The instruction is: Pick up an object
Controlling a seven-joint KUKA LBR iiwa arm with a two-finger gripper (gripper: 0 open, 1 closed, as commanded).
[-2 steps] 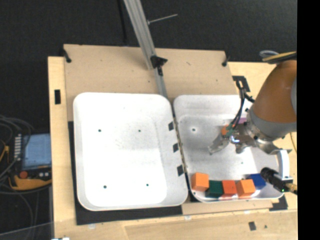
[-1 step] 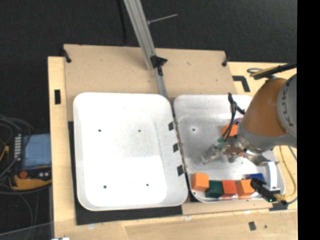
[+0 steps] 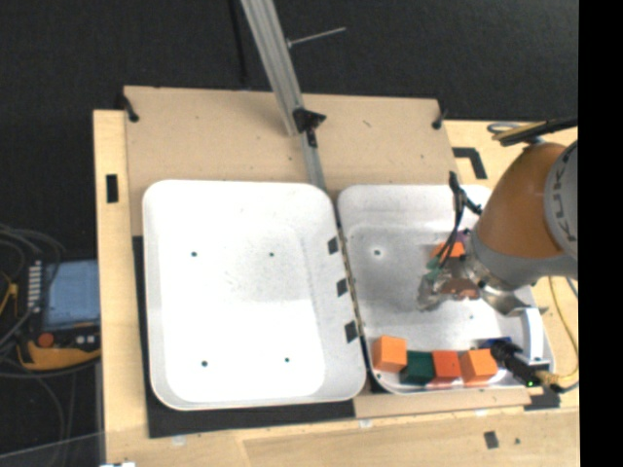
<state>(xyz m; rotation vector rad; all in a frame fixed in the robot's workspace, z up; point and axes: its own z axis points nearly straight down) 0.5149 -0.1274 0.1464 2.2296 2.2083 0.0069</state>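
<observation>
Two white bins sit side by side on the bench. The left bin (image 3: 175, 261) shows bare white floor. In the right bin (image 3: 389, 212), blocks line the near wall: an orange block (image 3: 390, 352), a green block (image 3: 420, 367), then two more orange blocks (image 3: 464, 365). The gripper (image 3: 435, 292) hangs over the bin's middle, apart from that row; I cannot tell how its claw stands or whether it holds anything.
</observation>
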